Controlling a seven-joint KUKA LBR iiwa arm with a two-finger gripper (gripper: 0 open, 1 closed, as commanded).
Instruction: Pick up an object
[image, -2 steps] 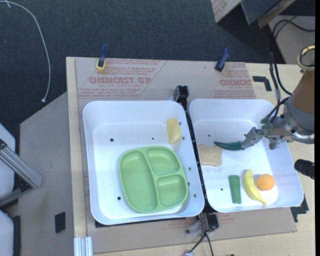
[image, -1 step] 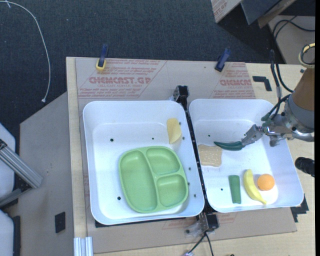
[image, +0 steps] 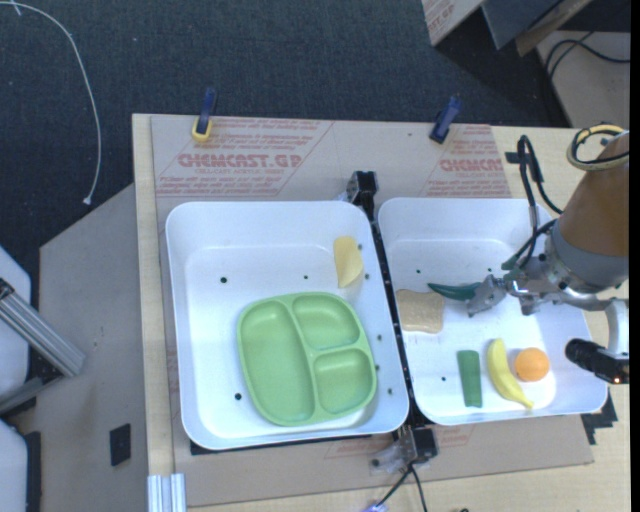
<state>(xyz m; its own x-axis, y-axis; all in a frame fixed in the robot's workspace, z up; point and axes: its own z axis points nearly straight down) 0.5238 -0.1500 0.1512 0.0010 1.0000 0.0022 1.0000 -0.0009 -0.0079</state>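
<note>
In the left bin (image: 190, 300) a green divided tray (image: 300, 355) lies near the front and a pale yellow wedge (image: 348, 262) rests by the right wall. In the right bin (image: 440, 225), from left to right, lie a tan bread-like slab (image: 420, 312), a dark green pepper-like piece (image: 455, 291), a green stick (image: 469, 378), a banana (image: 505, 375) and an orange ball (image: 531, 364). All look like light, stiff, smooth toy foods; the pepper piece, just left of the hand (image: 490, 297), seems best pinched across its narrow middle, and I cannot tell how the hand is set.

Green divided plate (image: 303, 357), yellow banana (image: 506, 374), orange ball (image: 531, 364), white bins (image: 190, 300)
</note>
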